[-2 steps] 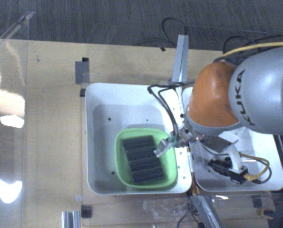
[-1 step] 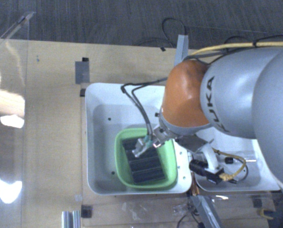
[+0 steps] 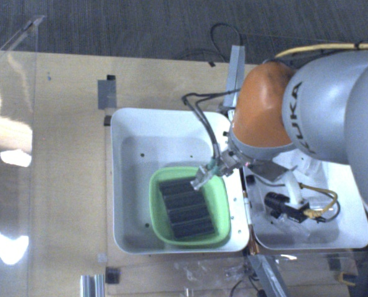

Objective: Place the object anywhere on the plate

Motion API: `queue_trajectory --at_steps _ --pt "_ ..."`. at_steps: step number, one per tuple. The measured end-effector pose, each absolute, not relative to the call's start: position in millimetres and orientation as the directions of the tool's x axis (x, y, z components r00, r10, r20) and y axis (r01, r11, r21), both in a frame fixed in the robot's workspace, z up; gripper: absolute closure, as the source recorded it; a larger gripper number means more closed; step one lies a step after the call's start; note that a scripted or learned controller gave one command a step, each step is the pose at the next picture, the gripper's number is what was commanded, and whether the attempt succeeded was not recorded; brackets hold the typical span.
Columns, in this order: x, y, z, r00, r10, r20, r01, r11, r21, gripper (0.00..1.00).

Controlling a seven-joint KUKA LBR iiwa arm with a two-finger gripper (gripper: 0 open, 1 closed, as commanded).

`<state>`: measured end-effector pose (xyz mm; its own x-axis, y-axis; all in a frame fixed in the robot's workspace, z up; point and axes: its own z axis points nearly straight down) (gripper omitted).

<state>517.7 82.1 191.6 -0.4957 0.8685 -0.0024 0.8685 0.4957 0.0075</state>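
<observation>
Your dark ribbed object (image 3: 185,208) already lies flat on the green plate (image 3: 158,189) in the left bin (image 3: 125,166); it looks like a stiff, light, grooved slab. The gripper (image 3: 203,179) sits at its upper right corner, and you cannot tell its state. If you regrip, pinch across the narrow width, along the grooves.
</observation>
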Motion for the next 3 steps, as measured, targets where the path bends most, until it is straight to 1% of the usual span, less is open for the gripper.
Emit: queue_trajectory --at_steps 1,2,3 --pt "547.0 41 186 -0.484 0.875 -0.003 0.875 0.484 0.007 0.0" --pt "549.4 42 197 -0.488 0.873 -0.006 0.873 0.488 0.015 1.0" --pt "561.3 -22 186 -0.708 0.706 -0.006 0.706 0.708 0.006 1.0"
